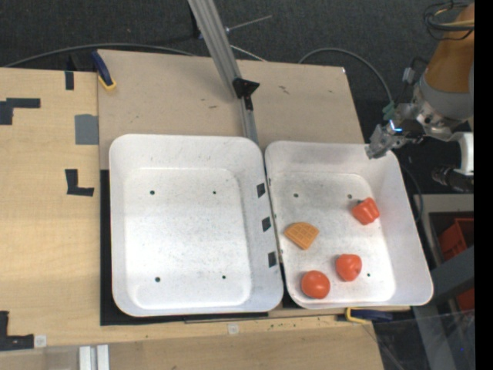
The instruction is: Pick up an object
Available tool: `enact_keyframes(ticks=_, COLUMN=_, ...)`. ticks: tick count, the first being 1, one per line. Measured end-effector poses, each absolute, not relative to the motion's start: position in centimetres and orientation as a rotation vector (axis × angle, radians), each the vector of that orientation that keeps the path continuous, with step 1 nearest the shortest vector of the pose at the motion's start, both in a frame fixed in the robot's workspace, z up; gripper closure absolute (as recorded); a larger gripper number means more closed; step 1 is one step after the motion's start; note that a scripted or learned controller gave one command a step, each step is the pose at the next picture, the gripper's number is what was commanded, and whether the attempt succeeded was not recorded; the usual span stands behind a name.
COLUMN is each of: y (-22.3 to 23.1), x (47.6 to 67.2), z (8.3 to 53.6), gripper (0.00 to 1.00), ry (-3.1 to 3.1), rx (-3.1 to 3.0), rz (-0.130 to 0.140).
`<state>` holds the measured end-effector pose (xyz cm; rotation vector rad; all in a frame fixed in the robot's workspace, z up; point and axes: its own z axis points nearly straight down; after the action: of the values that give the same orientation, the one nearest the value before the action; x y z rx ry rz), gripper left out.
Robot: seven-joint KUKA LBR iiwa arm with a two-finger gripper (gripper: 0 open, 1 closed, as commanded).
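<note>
Your right bin [400, 206] holds four items: tan waffle piece [301, 235], round red tomato [315, 284], red pepper [348, 267], orange-red pepper [366, 211]. Your pincer [379, 146] hovers over the bin's far right corner, apart from all; its grip state you cannot tell.

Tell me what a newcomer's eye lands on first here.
The red and orange items in the right bin: a red pepper near its right wall, a waffle at its left, and two tomatoes toward the near edge. Next, the gripper over that bin's far right corner, apart from all of them. The left bin sits alongside.
</note>
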<state>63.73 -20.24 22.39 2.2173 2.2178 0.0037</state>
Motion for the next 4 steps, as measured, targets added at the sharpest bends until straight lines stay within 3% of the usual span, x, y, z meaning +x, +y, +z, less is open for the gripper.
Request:
enact_keyframes(ticks=1, y=-20.2, x=63.9, z=27.8, gripper=1.0, ry=2.22, rx=2.215, rz=0.004)
enact_keyframes(ticks=4, y=-4.2, x=60.8, z=25.1, gripper=1.0, ry=2.231, rx=2.217, rz=-0.003)
